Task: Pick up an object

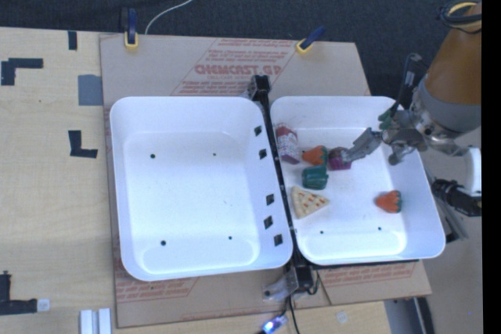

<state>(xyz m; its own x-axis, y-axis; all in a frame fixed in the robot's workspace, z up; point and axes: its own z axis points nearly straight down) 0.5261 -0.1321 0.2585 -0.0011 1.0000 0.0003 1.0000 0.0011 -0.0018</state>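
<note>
In the right bin (407, 246), over its upper middle: claw (344, 158) reaching in from the right, fingertips touching a small purple object (338, 162), finger state impossible to tell. Just left: orange piece (314, 155), teal block (315, 177), red-and-white object (286, 143). Lower: cream wedge (309, 202). Apart, right: orange-red item (388, 202).

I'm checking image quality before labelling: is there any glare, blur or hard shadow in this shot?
Camera view: lighting is even and soft; the white bins look bright, almost washed out, with faint shadows at their walls; the small objects and the gripper are slightly soft and low in detail; no strong glare spots.
</note>
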